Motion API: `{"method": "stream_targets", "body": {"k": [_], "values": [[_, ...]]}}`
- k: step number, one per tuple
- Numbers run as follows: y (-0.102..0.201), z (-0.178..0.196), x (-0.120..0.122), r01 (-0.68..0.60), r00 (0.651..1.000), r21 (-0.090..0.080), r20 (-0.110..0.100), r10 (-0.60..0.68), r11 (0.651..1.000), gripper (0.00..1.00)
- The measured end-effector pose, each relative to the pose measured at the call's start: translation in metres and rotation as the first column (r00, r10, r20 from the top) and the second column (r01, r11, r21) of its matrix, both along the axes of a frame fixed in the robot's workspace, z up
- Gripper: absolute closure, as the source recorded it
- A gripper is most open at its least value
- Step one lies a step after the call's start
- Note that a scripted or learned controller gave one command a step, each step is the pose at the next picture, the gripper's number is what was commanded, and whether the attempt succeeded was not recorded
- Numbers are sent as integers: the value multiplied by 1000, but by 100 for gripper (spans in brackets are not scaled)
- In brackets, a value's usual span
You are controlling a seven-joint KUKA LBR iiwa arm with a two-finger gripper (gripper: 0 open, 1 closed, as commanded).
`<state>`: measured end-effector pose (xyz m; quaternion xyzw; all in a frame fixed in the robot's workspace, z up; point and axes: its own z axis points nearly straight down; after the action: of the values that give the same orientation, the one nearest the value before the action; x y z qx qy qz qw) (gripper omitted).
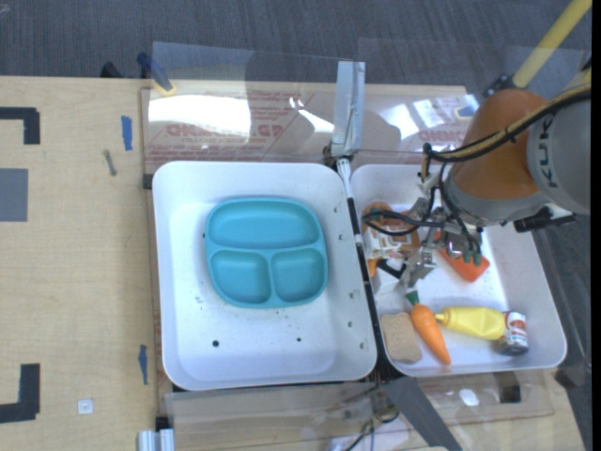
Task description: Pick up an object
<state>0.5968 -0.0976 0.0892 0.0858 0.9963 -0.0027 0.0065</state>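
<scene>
Orange carrot point(429, 333) lies lower right; gripper point(420, 269) hovers above, grip unreadable. We judge approach; descent next.

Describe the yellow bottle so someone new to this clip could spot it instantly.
Look in the right-hand white bin, toward its near edge. The yellow bottle lies on its side just right of the carrot. It is the one yellow item there, with a red-and-white cap end.

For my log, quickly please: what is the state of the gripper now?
Gripper: low in the right bin, above the carrot; open or closed cannot be told.
</scene>
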Motion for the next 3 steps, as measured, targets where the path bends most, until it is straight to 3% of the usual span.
{"method": "stream_targets", "body": {"k": [1,2,3], "values": [[-2,0,-112,274,962,8,-1,-274,962,0],[-5,0,-58,392,920,9,-2,-392,920,0],[-11,-1,22,360,933,7,-2,-360,933,0]]}}
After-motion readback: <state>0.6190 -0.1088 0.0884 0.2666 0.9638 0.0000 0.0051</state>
